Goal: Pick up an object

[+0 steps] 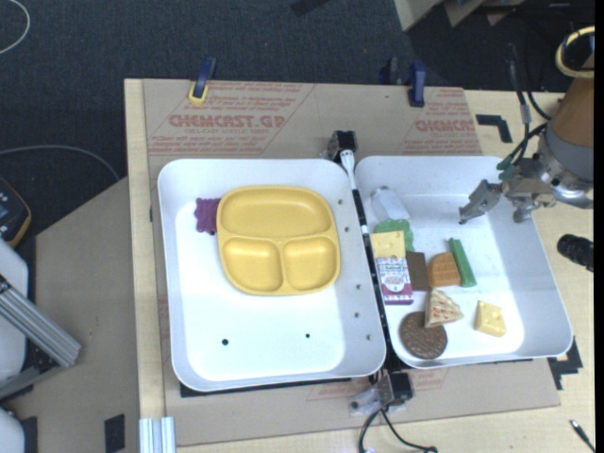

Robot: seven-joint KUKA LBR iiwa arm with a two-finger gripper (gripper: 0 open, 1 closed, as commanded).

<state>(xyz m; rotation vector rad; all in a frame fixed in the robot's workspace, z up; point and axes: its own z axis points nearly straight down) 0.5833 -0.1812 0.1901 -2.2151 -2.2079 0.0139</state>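
My gripper (494, 204) hangs over the far right part of the right bin (528, 253), fingers spread open with nothing between them. Below and to its left lie several small items: a yellow block (388, 244), a green piece (395, 226) behind it, a red-and-white packet (395, 277), a brown cube (444, 271), a green stick (461, 260), a tan wedge (442, 308), a brown round disc (422, 335) and a yellow cheese wedge (489, 318). A whitish object (385, 202) lies near the bin's far left.
The left bin (189, 281) holds a yellow three-compartment plate (277, 237) with a purple item (206, 213) at its left edge. Clamps (199, 84) stand on the cardboard at the back. Cables run by the arm at right.
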